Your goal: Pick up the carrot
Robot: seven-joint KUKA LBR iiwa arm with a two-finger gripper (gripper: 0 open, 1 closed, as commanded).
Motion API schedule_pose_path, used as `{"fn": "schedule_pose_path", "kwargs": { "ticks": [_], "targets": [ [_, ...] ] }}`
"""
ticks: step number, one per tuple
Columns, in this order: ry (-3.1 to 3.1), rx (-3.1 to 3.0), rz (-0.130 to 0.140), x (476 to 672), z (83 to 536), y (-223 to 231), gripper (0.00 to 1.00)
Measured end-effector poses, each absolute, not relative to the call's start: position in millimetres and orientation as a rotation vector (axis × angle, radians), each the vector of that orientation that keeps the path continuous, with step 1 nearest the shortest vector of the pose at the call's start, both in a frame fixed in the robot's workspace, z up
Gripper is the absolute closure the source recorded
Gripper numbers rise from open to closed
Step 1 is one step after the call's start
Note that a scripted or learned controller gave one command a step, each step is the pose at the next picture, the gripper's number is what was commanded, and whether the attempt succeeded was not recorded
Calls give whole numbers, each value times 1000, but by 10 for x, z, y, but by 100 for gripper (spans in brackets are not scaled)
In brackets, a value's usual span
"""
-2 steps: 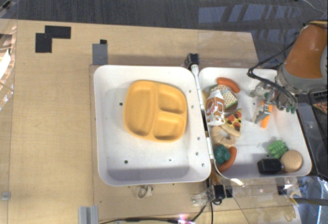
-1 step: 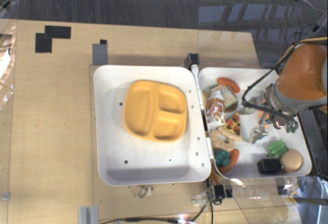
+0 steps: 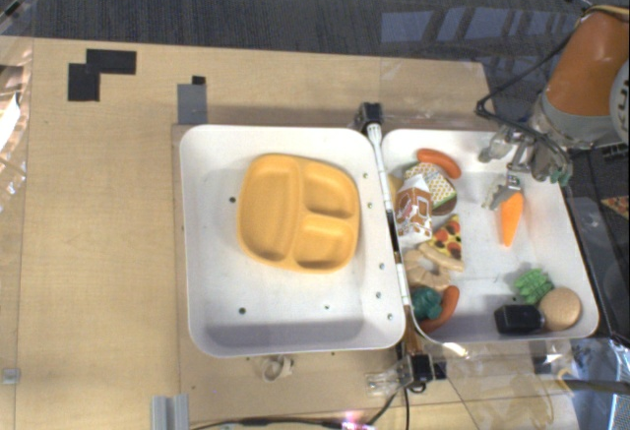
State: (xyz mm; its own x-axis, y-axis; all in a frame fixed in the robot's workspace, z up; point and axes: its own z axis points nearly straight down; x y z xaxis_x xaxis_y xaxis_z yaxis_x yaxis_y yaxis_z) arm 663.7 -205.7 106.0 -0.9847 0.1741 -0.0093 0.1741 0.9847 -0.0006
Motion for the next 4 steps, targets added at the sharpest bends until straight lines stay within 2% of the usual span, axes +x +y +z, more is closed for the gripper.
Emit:
{"fn": "schedule_pose_path", "kwargs": {
  "ticks": [1,2,3,4],
  "targets": [
    [3102,265,-5,6689,1219,-2044,100],
    [3113,-291,-6,6034,897,-2060,100],
    [3113,-292,-5,6034,891,-2055,0],
    [3087,489,-1,5697,899,-2044,0]
  ]
}}
